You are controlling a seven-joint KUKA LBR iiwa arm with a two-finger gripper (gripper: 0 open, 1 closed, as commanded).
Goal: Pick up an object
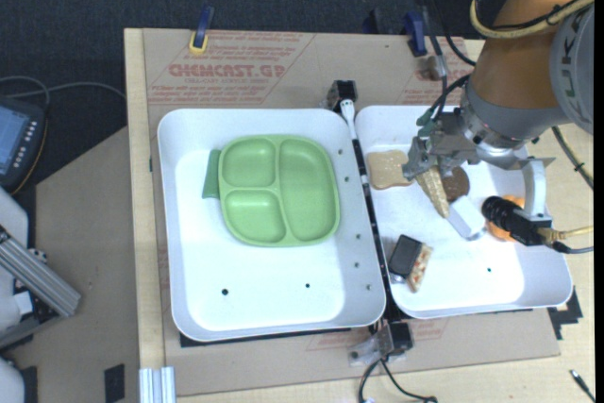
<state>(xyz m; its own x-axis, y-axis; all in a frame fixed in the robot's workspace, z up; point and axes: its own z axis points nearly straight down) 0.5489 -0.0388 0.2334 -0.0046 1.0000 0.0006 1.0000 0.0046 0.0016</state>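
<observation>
My gripper hangs over the back left part of the right bin, under the orange-banded wrist. Just below it lies a tan waffle-patterned cone, pointing toward the bin's front, with a dark brown round piece beside it. To the gripper's left, a flat tan slice like bread rests near the bin's left wall. The view does not show whether anything is held.
A small black block and a speckled tan bar lie at the right bin's front left. A white piece lies right of the cone. The left bin holds a green divided plate.
</observation>
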